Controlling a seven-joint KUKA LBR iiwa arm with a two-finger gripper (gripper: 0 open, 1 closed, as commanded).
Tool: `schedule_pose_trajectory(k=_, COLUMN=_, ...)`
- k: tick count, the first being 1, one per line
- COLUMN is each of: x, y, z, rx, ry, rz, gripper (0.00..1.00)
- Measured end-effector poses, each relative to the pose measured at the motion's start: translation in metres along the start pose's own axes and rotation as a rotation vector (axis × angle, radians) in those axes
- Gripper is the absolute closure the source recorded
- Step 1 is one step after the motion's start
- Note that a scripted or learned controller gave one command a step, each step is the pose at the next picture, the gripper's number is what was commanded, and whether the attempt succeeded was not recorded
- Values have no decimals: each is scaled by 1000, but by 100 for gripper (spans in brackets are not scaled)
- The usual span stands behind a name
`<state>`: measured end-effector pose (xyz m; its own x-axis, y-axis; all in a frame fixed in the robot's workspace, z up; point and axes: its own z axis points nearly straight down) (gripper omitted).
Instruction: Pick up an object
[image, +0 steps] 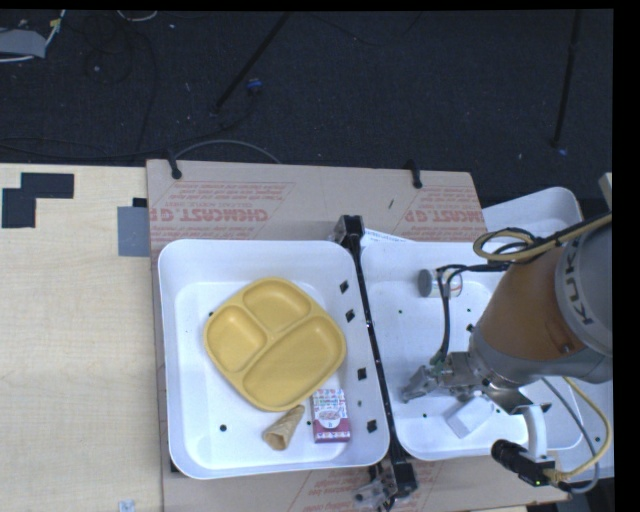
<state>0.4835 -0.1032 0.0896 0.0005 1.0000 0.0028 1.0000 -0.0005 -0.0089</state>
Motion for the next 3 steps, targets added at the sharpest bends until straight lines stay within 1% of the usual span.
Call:
schedule_pose_trajectory(k=1, x=-1, y=0, z=-12, rx=-2, ry=0, rz=5, gripper=100)
schedule_pose_trajectory(k=2, x=-3, y=-1, z=-75, rx=-10, ry=-3, rz=-1, gripper=100)
schedule_pose_trajectory(k=3, x=-1, y=1, z=-117, rx=-10, ry=-3, rz=-2, gripper=100)
